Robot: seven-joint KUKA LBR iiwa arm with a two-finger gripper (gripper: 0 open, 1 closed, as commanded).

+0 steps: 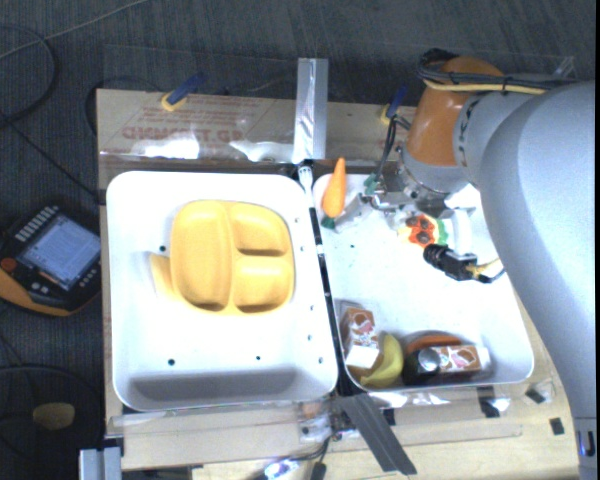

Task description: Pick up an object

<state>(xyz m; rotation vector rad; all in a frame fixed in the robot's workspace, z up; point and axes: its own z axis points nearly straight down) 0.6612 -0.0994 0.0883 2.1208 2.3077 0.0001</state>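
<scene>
Nearest the camera, at the right bin's (500, 313) near wall, I note a yellow banana (382, 360) among small brown packets. The pincer (392, 194) sits at that bin's far left corner; I cannot tell its state. The small orange plastic carrot (333, 188) stands just left of it, long axis near-to-far, leaning on the bins' divider. I judge it the likeliest target.

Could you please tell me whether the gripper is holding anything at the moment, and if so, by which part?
It cannot be told: the gripper hangs over the right white bin beside the orange toy carrot, its tip too cluttered to read.
</scene>
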